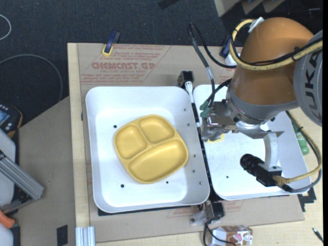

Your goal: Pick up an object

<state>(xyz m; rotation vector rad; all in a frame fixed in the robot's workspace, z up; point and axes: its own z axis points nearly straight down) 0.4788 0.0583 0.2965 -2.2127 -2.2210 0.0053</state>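
Observation:
A yellow plate [149,147] with three compartments lies flat in the middle of the left bin [102,188]. The arm's orange band and grey wrist hang over the right bin [241,186]. My gripper [211,128] points down at that bin's left wall, close to the divide between the two bins. The wrist hides most of it. A small yellowish bit [215,138] shows just under the gripper; I cannot tell what it is or whether it is held. A green object [303,143] lies at the right bin's right edge, partly hidden by the arm.
A black cylindrical fitting [259,169] with a cable hangs from the arm over the right bin's floor. Black clamps [185,79] sit between the bins at the back and front. Cables run along the arm. The bench's cardboard surface [128,60] surrounds the bins.

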